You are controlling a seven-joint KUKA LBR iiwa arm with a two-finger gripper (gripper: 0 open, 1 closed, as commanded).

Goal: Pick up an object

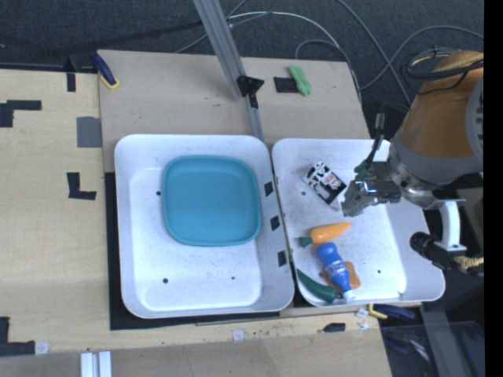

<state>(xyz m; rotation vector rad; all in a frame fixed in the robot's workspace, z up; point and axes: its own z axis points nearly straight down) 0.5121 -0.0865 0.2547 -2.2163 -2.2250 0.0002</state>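
Since the carrot [330,231] looks light, stiff and slick, its thick middle suits the end effector [355,201], whose state I cannot tell.

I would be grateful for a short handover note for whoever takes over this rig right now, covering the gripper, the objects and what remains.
Gripper: low over the right bin, beside the small black-and-white object; nothing visibly held, and its finger state is unclear.
Objects: the black-and-white object is at the bin's upper left; the orange carrot-shaped toy lies mid-bin; the blue bottle lies below it, with a green piece at the bottom edge.
The left bin holds a teal plate.
Done: arm positioned in the right bin.
Left: grasp and lift one object.
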